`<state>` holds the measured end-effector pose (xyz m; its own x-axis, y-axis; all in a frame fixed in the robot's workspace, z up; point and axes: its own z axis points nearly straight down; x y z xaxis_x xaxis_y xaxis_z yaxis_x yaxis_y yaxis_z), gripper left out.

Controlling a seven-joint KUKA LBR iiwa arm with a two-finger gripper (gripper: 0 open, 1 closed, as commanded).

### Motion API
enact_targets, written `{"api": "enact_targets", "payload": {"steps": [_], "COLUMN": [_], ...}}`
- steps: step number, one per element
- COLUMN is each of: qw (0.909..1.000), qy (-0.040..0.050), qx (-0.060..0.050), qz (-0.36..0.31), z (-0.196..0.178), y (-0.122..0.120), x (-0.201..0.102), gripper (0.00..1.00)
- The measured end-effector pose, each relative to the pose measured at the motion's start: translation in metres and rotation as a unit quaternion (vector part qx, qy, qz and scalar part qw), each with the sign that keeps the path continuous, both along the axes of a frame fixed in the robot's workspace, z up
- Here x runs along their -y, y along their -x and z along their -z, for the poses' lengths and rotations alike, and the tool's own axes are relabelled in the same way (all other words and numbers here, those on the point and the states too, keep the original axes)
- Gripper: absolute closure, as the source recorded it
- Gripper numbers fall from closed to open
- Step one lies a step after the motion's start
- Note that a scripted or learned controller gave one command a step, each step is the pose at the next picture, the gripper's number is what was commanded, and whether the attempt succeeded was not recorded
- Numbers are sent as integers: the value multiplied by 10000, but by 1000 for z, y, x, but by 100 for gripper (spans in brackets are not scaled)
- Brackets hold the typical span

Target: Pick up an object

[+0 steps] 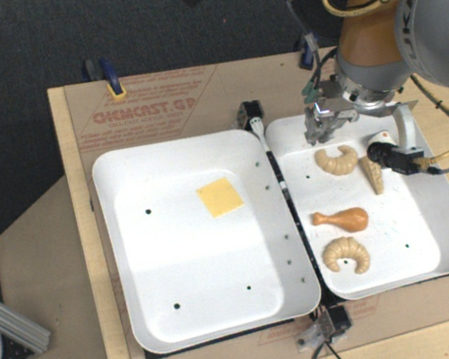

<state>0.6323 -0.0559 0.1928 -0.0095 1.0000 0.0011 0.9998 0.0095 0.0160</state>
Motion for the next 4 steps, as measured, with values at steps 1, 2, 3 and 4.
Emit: {"api": "enact_targets", "payload": {"steps": [1, 2, 3, 4], "qw": [9999, 10000, 10000, 9999], "qy": [1, 39, 12, -8], "qx": [-112, 28, 0, -155], "qz": [69, 63, 6, 25], "z": [8, -168, -253, -107], "y": [75, 71, 13, 6], "x": [29, 71, 14, -30], "gripper": [100, 100, 100, 100]}}
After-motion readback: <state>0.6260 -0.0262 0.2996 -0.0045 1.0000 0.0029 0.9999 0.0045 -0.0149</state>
